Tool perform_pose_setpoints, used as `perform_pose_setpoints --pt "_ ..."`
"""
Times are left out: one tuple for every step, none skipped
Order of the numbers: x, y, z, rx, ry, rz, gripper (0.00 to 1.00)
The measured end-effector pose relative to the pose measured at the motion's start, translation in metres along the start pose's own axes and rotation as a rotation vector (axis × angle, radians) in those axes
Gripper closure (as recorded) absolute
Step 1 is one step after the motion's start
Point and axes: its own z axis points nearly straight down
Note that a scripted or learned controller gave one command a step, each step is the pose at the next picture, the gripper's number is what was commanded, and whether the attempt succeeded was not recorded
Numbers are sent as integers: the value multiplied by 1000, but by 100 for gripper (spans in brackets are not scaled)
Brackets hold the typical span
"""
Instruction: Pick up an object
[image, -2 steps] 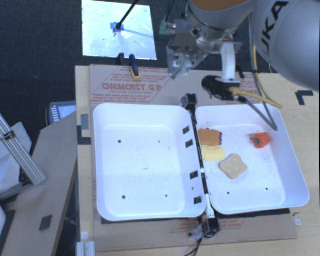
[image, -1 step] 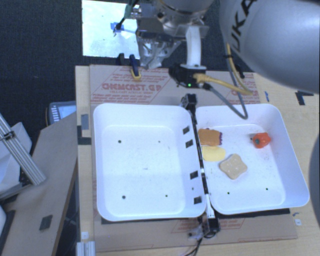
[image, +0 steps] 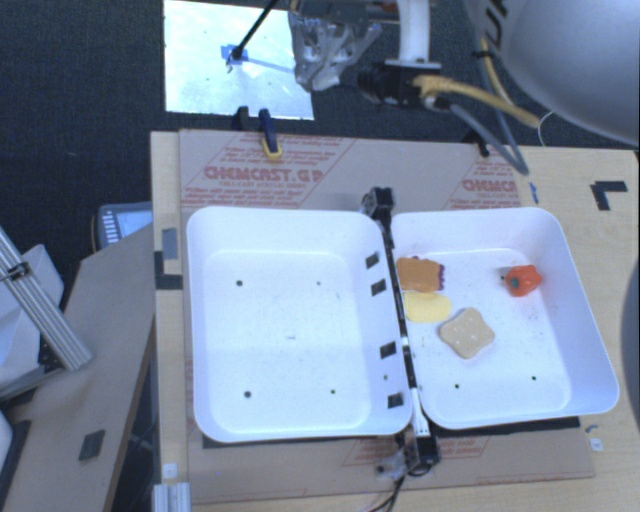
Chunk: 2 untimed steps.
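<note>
Hovering high at the top of the frame, gripper (image: 325, 60) sits above the bench's back edge, well clear of both bins; it's a blurry translucent clump and I can't tell whether it's open or closed, and nothing visible is caught in it. Arm (image: 570, 50) comes in from the upper right as a big grey blur, with a yellow cable (image: 470, 95) and grey hoses trailing off a white cylinder near the wrist. Two white bins sit side by side on a cardboard sheet (image: 300, 170) printed with red lettering. Left bin (image: 215, 400) shows bare floor with a few small dark dots. Right bin (image: 580, 370) holds all the objects, grouped in its back-left half: an orange-brown toast piece (image: 419, 273) with a purple edge, close to the divider between bins; a flat pale yellow piece (image: 427, 307) just in front of it, touching or nearly so; a tan bread slice (image: 467, 333) just in front-right of the yellow piece, edges about touching; and a small red-orange pepper (image: 521, 280) off on its own toward the right wall, well apart from the other three. Black clips (image: 378, 203) run along the seam joining the bins. Yellow clamp (image: 270, 140) sits on the cardboard's back edge, near a shiny metal plate (image: 215, 60) behind the bench.
</note>
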Motion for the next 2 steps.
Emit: perform_pose_setpoints --pt "0 26 5 6 -2 5 100" --pt "0 36 4 6 -2 3 100"
